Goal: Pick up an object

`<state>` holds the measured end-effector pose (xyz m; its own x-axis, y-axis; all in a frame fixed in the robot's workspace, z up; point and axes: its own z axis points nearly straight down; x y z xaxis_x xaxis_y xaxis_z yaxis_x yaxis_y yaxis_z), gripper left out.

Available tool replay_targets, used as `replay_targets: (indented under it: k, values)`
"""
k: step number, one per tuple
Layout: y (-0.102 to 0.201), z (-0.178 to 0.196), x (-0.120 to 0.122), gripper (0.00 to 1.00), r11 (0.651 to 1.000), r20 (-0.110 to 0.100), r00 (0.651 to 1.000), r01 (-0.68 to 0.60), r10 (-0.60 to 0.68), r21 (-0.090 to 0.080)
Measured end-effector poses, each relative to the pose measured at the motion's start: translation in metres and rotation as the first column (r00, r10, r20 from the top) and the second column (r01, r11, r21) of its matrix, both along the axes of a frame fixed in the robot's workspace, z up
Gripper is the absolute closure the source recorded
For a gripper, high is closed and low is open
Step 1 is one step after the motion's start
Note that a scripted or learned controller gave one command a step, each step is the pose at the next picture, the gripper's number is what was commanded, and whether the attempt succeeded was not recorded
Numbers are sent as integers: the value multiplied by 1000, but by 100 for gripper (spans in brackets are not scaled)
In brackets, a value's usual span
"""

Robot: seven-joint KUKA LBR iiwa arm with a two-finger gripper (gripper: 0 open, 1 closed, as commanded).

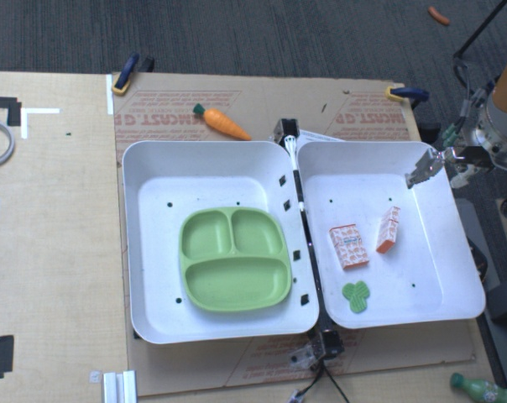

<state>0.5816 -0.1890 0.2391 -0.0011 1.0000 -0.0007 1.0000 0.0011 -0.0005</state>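
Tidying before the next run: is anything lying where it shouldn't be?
Yes. A toy carrot lies on the cardboard behind the left bin, outside both bins. The two small boxes and the green piece sit inside the right bin.

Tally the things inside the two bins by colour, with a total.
Green: 2, the plate in the left bin and the small leafy piece in the right bin
Red and white: 2, the wide box and the narrow box
Total: 4
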Motion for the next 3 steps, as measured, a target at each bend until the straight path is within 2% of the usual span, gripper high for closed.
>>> replay_targets:
  k: [1, 2, 3]
  values:
    - [41, -98, -11, 0, 985, 1, 985, -174, 174, 0]
    - [26, -147, -5, 0, 879, 1, 879, -476, 476, 0]
    - [26, -137, -5, 100, 880, 2, 880, -474, 474, -1]
